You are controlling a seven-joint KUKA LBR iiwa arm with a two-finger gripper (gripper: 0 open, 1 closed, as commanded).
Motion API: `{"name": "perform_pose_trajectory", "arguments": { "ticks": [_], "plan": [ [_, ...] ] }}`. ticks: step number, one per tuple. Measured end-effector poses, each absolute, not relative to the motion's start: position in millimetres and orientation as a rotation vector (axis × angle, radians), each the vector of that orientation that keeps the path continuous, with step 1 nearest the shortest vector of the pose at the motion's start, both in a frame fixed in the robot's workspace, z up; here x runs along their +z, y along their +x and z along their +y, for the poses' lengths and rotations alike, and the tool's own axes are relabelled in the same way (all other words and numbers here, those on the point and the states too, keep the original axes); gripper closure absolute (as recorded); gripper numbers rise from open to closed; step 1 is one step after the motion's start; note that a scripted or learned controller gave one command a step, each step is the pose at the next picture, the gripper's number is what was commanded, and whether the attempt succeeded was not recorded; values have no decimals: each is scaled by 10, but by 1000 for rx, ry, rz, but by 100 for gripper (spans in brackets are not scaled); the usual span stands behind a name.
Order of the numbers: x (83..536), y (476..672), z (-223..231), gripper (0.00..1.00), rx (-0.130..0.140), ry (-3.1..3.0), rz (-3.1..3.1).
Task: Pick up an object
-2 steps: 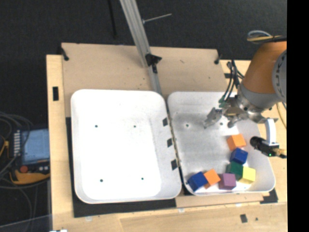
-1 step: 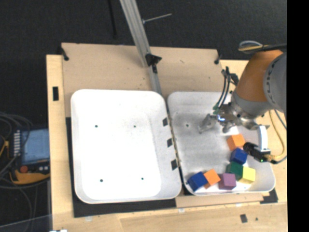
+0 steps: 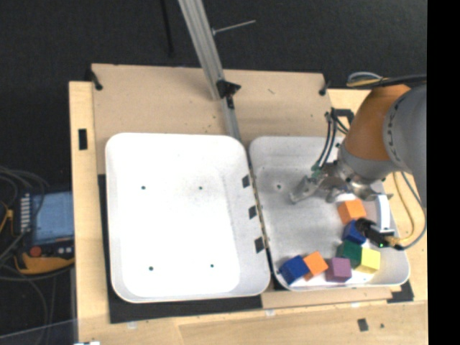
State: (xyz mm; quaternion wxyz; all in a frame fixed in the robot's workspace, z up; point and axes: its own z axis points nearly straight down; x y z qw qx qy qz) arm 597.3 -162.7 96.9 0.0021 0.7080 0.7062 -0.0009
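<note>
Now, gripper [image 3: 302, 191]: we cannot tell its state; it hangs low inside the right white bin [image 3: 277, 165].
Cubes: we see small coloured blocks [image 3: 338, 257] clustered in its near right corner.

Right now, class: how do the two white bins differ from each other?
The left bin shows bare white floor with a few dark dots; the right bin has colored blocks clustered at its near right corner. The arm's end effector hangs over the right bin, not the left bin. Both are shallow, white and round-cornered.
</note>
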Motion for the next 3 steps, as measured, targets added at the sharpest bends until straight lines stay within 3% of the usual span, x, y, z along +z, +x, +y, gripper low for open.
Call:
{"name": "perform_pose_trajectory", "arguments": {
  "ticks": [1,3],
  "plan": [
    [1092,5986,-1629,100,5,2225,2209],
    [2196,6014,-1723,100,7,2213,2220]
  ]
}}
